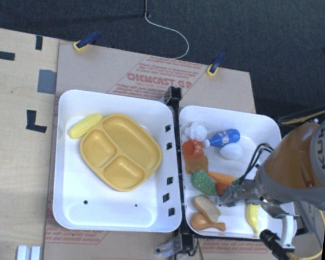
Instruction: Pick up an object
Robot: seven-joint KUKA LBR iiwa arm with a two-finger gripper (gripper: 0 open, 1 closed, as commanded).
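Lying in the left bin (65,143), a glossy yellow 3-compartment tray (121,151)

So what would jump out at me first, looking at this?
Probably the yellow divided tray lying in the left bin, with a toy corn cob at its upper left. Then the grey-and-orange arm reaching from the right, its pincer down among the heap of toy food in the right bin.

Yellow divided tray (121,151) and corn cob (85,126) in left bin (103,217).
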